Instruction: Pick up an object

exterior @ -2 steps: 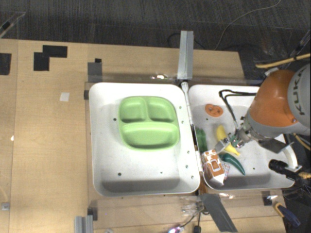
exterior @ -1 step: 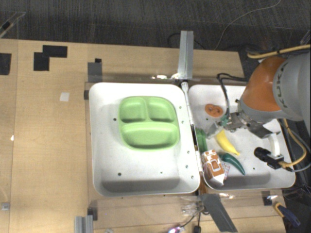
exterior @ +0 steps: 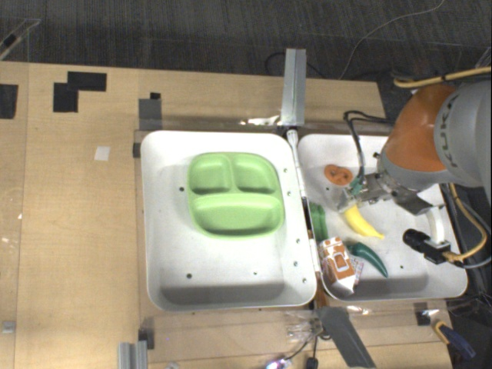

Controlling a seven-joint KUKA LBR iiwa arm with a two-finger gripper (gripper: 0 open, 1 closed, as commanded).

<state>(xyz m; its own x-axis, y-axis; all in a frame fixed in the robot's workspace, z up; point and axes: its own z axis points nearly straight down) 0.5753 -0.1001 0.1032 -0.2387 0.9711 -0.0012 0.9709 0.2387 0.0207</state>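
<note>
Hidden: gripper (exterior: 361, 193) partly masked by its wrist; whether the fingers are apart or together cannot be told.
Right bin (exterior: 446, 283): one carton (exterior: 338, 265), one green pepper (exterior: 369, 257), one banana (exterior: 361, 221) beside the gripper, one orange piece (exterior: 337, 174).
Left bin (exterior: 165, 229): one green divided tray (exterior: 234, 193).
Surface: wooden bench (exterior: 69, 221); dark carpet (exterior: 192, 18) beyond.

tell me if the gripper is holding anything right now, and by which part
It cannot be told. The gripper is low in the right bin, right at the upper end of the banana, but nothing shows clearly between its fingers.
</note>
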